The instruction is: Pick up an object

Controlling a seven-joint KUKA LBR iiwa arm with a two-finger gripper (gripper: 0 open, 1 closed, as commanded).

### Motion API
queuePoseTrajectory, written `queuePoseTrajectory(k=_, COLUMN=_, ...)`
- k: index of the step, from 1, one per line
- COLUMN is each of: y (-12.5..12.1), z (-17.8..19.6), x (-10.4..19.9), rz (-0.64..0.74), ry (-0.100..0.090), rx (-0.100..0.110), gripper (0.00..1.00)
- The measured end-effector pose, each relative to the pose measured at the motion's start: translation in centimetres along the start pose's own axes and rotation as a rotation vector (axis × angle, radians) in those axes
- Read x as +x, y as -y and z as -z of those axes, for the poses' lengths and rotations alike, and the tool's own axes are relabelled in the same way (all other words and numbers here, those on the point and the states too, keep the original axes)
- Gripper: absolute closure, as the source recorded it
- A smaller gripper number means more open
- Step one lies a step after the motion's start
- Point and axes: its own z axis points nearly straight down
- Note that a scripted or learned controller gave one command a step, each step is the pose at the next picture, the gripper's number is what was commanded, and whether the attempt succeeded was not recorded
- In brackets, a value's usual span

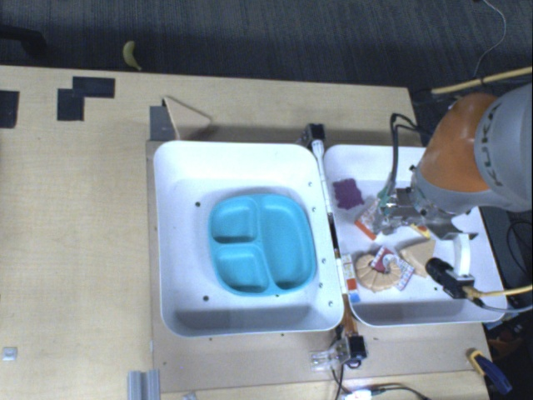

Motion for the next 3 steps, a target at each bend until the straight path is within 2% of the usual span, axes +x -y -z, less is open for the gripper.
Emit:
queuePoseTrajectory(k=1, y=0.0, z=0.0, x=0.0, rz=-0.001, ry=0.000, rx=0.000, gripper=0.00)
queuePoseTrajectory(k=2, y=2.1, z=-4.3, x=0.0, rz=-0.009, ry=0.002, rx=0.012, gripper=0.00)
queuePoseTrajectory(k=3, y=1.9, z=-3.1, x=0.0, rz=-0.008, ry=0.003, rx=0.006, gripper=1.00)
